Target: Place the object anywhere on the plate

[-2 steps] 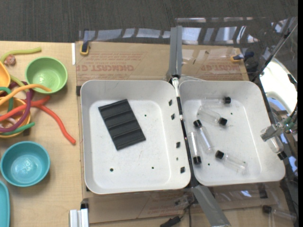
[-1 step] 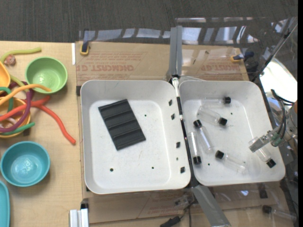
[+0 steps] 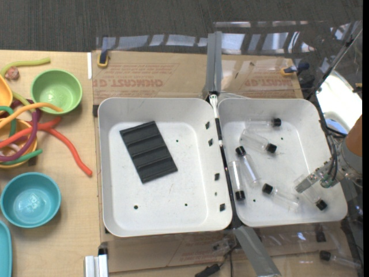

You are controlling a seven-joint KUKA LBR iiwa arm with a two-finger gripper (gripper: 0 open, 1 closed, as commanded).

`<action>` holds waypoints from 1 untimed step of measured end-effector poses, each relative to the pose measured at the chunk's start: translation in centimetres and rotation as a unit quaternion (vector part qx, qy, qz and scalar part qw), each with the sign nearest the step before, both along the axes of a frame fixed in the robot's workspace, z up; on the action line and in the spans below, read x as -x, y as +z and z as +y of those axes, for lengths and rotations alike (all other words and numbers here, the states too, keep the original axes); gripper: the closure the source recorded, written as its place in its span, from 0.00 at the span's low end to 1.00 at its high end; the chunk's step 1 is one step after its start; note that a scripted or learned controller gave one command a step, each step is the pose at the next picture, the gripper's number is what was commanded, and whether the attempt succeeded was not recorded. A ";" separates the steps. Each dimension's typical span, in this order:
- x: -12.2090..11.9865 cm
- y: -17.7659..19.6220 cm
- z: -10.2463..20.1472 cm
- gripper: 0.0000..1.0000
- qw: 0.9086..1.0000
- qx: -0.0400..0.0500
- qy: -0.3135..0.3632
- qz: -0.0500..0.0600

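A black ridged plate (image 3: 148,151) lies flat in the left white bin (image 3: 115,212), toward its left side. Several clear tubes with black caps lie scattered in the right white bin (image 3: 288,105). One tube (image 3: 247,165) rests near the bin's left wall and another tube (image 3: 282,197) lies near the front. My gripper (image 3: 307,183) reaches in from the right and hangs low over the right bin's front right part, just right of that front tube. A loose black cap (image 3: 321,204) sits just below the gripper. I see nothing held in it.
On the wooden bench to the left stand a green bowl (image 3: 56,91) and a teal bowl (image 3: 30,199), with coloured cords (image 3: 69,149) draped between them. Cardboard (image 3: 155,74) lies behind the bins. A metal divider bar (image 3: 214,62) runs between them at the back.
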State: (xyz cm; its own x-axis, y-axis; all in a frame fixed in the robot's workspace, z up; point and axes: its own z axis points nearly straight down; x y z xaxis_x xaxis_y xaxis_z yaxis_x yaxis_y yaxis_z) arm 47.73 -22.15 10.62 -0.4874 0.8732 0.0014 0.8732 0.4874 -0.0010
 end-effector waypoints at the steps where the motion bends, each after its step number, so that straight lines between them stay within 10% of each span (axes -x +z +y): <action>1: -0.6 10.7 -0.1 1.00 0.997 0.001 -0.076 -0.001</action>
